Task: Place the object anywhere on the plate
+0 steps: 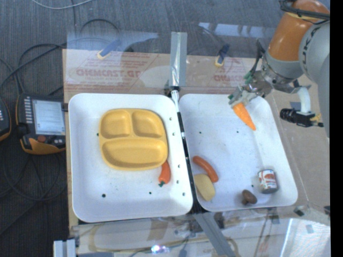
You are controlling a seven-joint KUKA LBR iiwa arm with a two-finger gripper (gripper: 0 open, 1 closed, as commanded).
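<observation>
Left bin: yellow divided plate [133, 138], a small red pepper [164, 173] just off its lower right corner. Right bin: sausage [206, 168], potato [204, 187], can [267, 180]. Upper right, the gripper [242, 100] clenches the carrot [244, 115] by its top, over the right bin.

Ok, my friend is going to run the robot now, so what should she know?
Tool: at the far end of the right bin, shut on the carrot, which hangs from it, tip down.
Plate: yellow, three sections, in the left bin, nothing on it.
A red pepper lies beside the plate. A sausage, potato, can and a brown lump lie in the right bin.
Done: carrot gripped.
Left: carry it to the plate and let go.
</observation>
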